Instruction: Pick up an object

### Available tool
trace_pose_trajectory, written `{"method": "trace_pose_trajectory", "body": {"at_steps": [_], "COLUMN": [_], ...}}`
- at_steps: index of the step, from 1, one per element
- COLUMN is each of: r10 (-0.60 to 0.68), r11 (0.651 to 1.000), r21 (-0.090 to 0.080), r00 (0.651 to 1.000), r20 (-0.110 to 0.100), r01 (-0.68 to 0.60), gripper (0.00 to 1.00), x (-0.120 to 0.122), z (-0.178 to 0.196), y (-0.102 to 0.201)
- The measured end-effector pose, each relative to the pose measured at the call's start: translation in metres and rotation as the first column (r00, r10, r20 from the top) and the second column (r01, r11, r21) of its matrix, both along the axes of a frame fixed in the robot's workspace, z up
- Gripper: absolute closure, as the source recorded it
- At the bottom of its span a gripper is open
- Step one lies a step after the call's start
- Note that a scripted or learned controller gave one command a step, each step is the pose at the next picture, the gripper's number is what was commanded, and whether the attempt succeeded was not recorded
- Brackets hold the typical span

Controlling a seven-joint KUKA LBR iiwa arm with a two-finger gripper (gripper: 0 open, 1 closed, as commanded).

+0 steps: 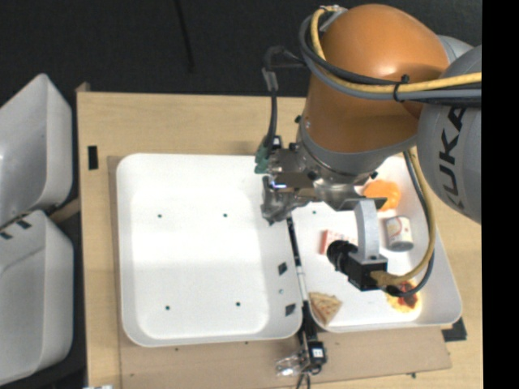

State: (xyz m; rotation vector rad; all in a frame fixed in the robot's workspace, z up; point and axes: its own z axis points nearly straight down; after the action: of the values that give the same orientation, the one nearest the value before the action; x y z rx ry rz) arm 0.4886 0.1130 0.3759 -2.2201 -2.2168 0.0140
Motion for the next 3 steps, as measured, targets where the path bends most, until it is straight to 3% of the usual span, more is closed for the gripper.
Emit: {"method": "trace_pose_trajectory", "body": {"at_steps": [1,2,3], "r10": [-0.002,0.002,0.008], "r11": [1.000,1.000,1.000], "r21": [0.002,0.001,0.007], "r00": [1.000,1.000,1.000], "r20": [0.018,-0.003,0.023], "r01": [0.002,-0.002,-0.008], "gripper": [1.00,1.00,1.00], "x": [0.039,0.006,0.002], "z": [0.062,-0.047,0.066], "y": [-0.046,-0.030,-0.001]}}
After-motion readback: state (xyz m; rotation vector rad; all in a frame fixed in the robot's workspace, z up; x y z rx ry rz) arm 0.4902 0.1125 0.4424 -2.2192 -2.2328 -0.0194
